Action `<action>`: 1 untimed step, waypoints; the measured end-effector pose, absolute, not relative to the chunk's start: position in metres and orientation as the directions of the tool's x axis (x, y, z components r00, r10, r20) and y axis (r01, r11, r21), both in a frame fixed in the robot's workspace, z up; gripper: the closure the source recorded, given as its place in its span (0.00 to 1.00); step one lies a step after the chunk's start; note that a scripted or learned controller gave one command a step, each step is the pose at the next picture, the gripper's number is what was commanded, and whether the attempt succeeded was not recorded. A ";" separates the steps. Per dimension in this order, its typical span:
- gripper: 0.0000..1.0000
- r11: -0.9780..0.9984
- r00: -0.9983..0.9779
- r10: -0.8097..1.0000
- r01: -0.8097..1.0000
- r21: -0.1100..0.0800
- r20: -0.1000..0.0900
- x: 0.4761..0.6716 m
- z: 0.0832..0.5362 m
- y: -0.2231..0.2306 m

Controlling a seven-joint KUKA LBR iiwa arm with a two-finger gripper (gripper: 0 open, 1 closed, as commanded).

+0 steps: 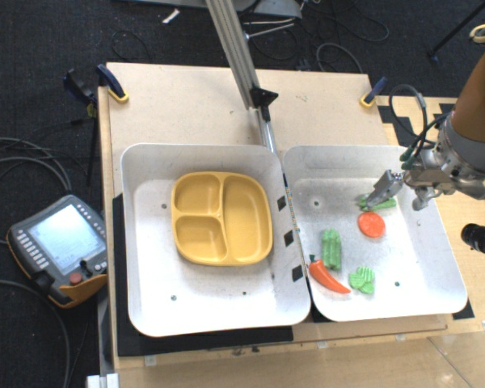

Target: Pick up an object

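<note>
In the left bin (141, 217), a shallow white tray on the pale wooden surface (186, 103), sits a yellow plastic plate with three compartments (223, 217), nothing in them; it is well apart from the arm and not the sensible target. In the right white bin (436, 289), near the dividing wall, lies an orange carrot-shaped toy (327, 278), its tip close to the bin's left wall. Just above it is a green ridged pickle-like piece (331, 248), upright in view. To the right of the carrot, a small green leafy toy (361, 279). Further up and right, a flat round red-orange slice (372, 224), and touching its upper edge a thin green scrap (381, 204). The end effector (404, 188) hangs over this upper part of the bin; one grey finger (383, 188) points down-left at the green scrap, the other sits to its right, with a clear gap between them and nothing held. Judgement: the descent onto the scrap or slice is the step in hand. Both are flat, so the fingers must reach the bin floor and straddle the piece. Risk: pinching only the scrap's edge, or nudging the slice aside. The pickle, being thicker, would likely grip more surely.
</note>
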State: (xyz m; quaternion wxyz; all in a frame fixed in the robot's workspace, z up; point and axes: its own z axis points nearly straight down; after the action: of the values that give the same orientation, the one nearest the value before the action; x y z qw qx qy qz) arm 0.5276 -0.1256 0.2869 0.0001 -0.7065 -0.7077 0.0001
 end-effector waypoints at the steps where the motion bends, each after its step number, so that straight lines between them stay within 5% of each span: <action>1: 0.00 0.001 -0.001 1.000 1.000 0.000 0.000 0.528 0.287 -0.126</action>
State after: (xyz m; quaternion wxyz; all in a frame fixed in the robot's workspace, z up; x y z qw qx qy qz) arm 0.5276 -0.1257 0.2870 0.0000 -0.7068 -0.7074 0.0000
